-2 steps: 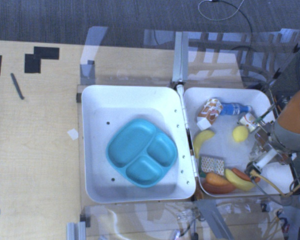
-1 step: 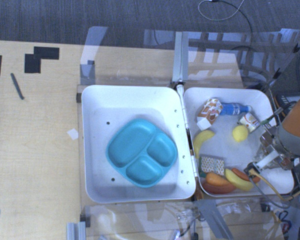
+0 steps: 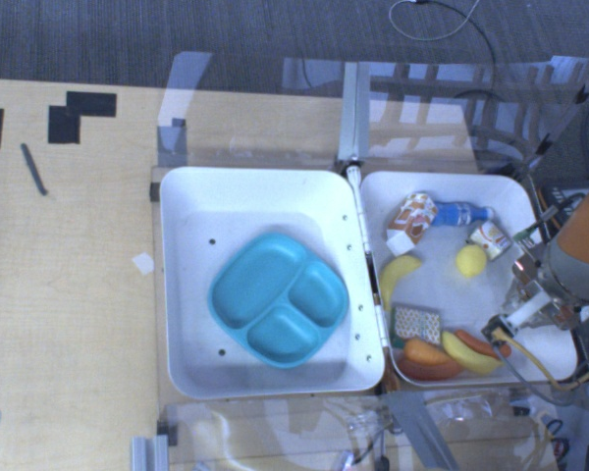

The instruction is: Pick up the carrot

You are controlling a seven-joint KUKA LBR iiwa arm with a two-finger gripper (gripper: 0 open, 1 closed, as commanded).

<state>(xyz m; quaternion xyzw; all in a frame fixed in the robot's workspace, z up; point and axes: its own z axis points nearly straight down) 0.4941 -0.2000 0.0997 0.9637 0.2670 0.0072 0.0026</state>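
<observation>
Orange carrot [image 3: 424, 353] lies in the right bin's [image 3: 442, 183] near corner; pincer [image 3: 506, 324] hovers beside it, positioned to grasp, grip state unclear.

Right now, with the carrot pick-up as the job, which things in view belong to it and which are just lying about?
Job:
orange tapered carrot
two-finger gripper

Lying about:
blue three-compartment plastic plate
yellow curved banana
small round yellow lemon
blue plastic bottle
speckled green sponge
</observation>
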